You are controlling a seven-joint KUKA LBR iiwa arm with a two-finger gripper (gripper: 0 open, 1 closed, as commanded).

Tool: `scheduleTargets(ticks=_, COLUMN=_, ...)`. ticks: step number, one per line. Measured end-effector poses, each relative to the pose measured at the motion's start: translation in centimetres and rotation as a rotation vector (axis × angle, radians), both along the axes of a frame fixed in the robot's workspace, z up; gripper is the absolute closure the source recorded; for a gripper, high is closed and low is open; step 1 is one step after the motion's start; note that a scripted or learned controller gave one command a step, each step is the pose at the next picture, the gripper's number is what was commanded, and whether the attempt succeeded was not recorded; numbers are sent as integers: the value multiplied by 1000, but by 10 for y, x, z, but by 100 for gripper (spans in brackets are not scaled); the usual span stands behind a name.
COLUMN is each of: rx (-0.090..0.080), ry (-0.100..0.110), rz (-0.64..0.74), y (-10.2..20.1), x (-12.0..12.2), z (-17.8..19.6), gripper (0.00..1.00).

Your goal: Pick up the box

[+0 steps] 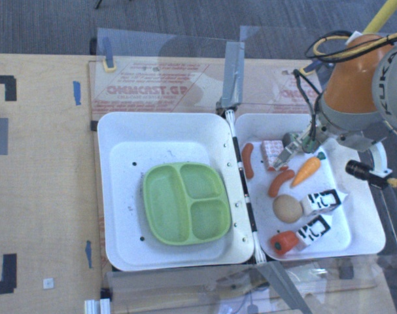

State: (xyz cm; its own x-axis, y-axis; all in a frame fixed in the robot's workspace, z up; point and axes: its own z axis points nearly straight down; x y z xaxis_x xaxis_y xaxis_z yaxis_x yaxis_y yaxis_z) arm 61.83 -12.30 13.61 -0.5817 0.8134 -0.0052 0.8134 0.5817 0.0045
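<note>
Looking down on the bench, we see the gripper (282,157) low in the right bin (368,241), just beside the pink box (271,150) near the divider, likely lining up a grasp; finger opening unreadable, nothing visibly held.

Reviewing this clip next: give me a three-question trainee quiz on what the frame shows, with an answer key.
1. True or false: the green divided plate lies in the same bin as the carrot.
2. Multiple choice: the gripper is nearest to which item? A) the small pink-and-white box B) the egg C) the green divided plate
3. Fill in: the two sausages lie in the ____ bin as the camera sees it.

Key: 1. False; the plate is in the left bin, the carrot in the right. 2. A. 3. right.
</note>
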Motion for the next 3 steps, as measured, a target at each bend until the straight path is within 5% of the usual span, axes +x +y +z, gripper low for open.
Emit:
scheduleTargets(ticks=1, rx=-2, ry=-13, rz=44, y=22, x=25, z=-42, gripper=0)
scheduleTargets(ticks=2, rx=-5, ry=-22, rz=44, y=21, x=27, z=-30, gripper=100)
scheduleTargets(ticks=3, rx=0, ry=-4, rz=96, y=69, x=19, z=76, gripper=100)
